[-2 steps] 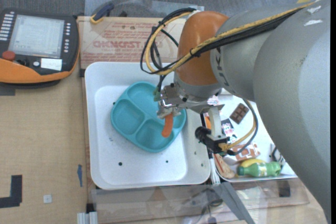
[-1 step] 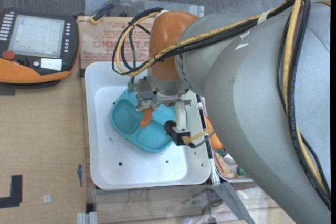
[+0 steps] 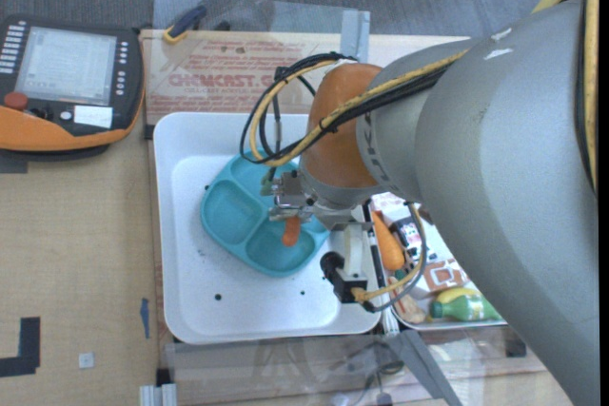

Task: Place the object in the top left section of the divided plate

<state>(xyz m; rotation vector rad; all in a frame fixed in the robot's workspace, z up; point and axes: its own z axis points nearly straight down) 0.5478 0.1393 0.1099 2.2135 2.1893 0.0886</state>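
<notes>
Item: orange piece [image 3: 289, 233] at the teal divided plate [image 3: 228, 209], left bin [image 3: 181, 299].
We see it hanging under the gripper [image 3: 288, 216]; whether it is clamped we cannot tell. We would centre over the top left section, lower, then release.

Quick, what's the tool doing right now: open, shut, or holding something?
Tool: over the teal divided plate, with a small orange object at its tip; whether it grips that object cannot be told.
</notes>
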